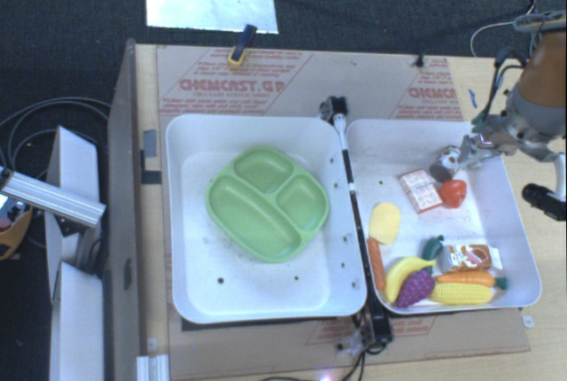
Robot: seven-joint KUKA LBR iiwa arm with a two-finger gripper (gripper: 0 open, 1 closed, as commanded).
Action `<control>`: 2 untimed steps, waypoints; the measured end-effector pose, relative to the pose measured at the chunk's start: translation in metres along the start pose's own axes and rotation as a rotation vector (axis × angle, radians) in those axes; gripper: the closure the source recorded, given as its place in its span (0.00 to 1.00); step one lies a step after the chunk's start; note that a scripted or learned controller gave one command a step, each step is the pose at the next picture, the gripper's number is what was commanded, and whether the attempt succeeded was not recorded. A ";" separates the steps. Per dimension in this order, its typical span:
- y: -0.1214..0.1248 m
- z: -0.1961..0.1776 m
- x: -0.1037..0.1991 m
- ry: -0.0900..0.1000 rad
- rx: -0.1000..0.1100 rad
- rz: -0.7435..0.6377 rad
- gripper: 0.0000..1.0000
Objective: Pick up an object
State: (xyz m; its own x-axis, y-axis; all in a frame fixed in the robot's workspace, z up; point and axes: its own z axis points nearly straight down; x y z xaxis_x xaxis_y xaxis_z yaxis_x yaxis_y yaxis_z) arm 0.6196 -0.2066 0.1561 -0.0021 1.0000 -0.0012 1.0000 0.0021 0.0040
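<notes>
The right bin (518, 220) holds several toy foods. A red tomato (454, 192) lies beside a small red-and-white packet (418, 190) near the bin's middle. My gripper (449, 165) hangs just above and behind the tomato, its grey arm (540, 96) reaching in from the right. Nothing shows in its grasp. Toward the front lie a yellow chip (384, 221), a thin carrot (376, 262), a banana (403, 269), purple grapes (415, 287), a corn cob (461, 293) and a small carton (467, 257).
The left bin (190, 282) holds a green divided plate (268, 203). A black divider rail (348, 180) runs between the bins. Bare white floor lies at the right bin's back left corner (381, 149). Cables hang at the far right.
</notes>
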 end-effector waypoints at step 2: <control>-0.044 0.031 0.058 0.003 0.002 -0.004 1.00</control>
State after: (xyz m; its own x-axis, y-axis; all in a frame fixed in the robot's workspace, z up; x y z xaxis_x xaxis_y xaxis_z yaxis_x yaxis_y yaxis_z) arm 0.5755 -0.1486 0.1250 -0.0064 1.0000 0.0015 1.0000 0.0064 0.0018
